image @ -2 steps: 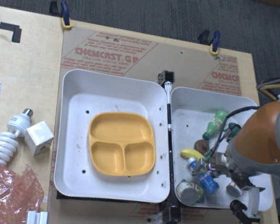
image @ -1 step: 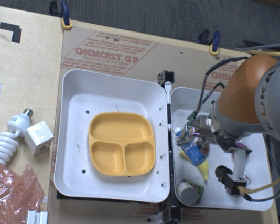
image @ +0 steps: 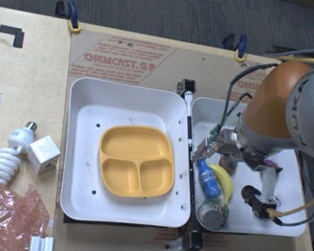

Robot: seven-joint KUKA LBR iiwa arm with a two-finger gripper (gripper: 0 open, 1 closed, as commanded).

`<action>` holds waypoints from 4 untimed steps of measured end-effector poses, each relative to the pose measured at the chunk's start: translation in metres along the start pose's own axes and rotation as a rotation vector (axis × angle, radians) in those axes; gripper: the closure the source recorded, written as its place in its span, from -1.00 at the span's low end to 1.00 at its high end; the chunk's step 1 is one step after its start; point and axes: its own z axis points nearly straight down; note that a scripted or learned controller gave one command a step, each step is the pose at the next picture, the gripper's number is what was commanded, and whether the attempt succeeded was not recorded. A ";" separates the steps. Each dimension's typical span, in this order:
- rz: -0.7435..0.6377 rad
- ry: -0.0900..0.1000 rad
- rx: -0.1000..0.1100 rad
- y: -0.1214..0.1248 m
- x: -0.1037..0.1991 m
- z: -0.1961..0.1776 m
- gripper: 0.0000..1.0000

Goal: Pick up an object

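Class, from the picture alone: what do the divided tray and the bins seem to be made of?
Tray: probably moulded plastic, matte yellow-orange, with soft rounded compartment walls and no glare. Bins: likely thin white plastic, smooth and slightly glossy, with rounded corners; the look leaves coated metal open.

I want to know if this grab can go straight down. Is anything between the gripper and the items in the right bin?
Nothing visible blocks it. The gripper sits just above the blue bottle, which lies against the banana near the right bin's left wall.
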 end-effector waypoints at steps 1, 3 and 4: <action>0.001 0.000 0.000 -0.010 -0.064 0.000 -1.00; 0.001 -0.001 -0.002 0.004 -0.089 0.071 1.00; 0.001 -0.001 -0.002 0.004 -0.089 0.071 -1.00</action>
